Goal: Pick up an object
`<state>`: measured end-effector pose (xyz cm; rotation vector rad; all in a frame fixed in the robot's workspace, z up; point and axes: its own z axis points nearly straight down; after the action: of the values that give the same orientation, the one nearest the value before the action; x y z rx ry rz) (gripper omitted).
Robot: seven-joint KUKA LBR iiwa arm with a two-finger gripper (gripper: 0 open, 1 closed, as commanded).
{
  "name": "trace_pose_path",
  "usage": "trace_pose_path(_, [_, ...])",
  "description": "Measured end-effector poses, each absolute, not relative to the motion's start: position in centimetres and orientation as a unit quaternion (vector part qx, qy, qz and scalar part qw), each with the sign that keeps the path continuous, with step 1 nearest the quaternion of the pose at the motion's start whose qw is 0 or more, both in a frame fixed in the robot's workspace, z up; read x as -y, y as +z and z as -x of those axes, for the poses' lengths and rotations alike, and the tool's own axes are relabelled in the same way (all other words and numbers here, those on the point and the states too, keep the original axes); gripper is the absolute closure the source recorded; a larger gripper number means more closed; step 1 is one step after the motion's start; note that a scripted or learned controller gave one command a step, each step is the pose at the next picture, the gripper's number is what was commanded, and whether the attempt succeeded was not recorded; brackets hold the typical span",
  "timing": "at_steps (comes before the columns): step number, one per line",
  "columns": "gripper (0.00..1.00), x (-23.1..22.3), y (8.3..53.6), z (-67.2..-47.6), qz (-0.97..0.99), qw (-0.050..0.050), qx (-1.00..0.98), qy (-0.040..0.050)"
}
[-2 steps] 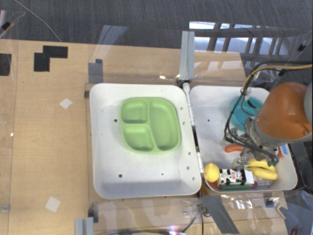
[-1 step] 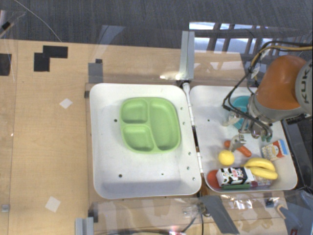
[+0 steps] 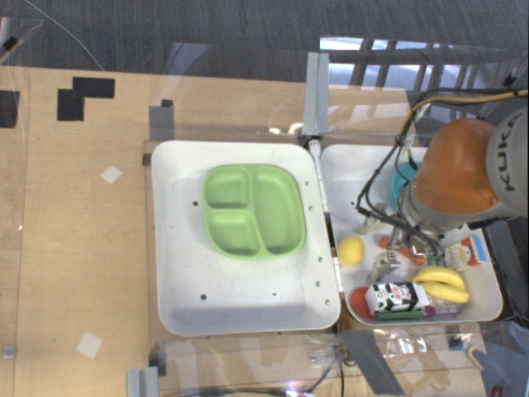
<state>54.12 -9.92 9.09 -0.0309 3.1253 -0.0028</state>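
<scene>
My gripper [image 3: 395, 256] hangs low inside the right bin [image 3: 347, 168], under the orange band [image 3: 450, 168] of the arm. Just left of it lies a yellow lemon [image 3: 351, 251]. A yellow banana [image 3: 442, 284] lies to its lower right. Below it, a black-and-white carton [image 3: 399, 298] lies on its side across a red plate [image 3: 360, 304]. A small orange piece [image 3: 385, 241] sits close to the gripper's left side. Nothing is visibly held by the gripper.
The left bin [image 3: 178, 246] holds a green divided plate [image 3: 252, 209]. A teal object [image 3: 402, 179] peeks out behind the arm, and a white-and-red packet [image 3: 468, 255] lies at the right. Black cables [image 3: 376, 190] loop beside the wrist.
</scene>
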Motion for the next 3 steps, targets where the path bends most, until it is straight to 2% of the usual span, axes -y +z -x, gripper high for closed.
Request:
trace_pose_path(2, [0.00,9.1,9.1,-54.3,-0.149,0.008,-0.989,-0.0003])
trace_pose_path(3, [0.00,10.0,8.9,-60.6,-0.224,0.006,-0.975,0.0010])
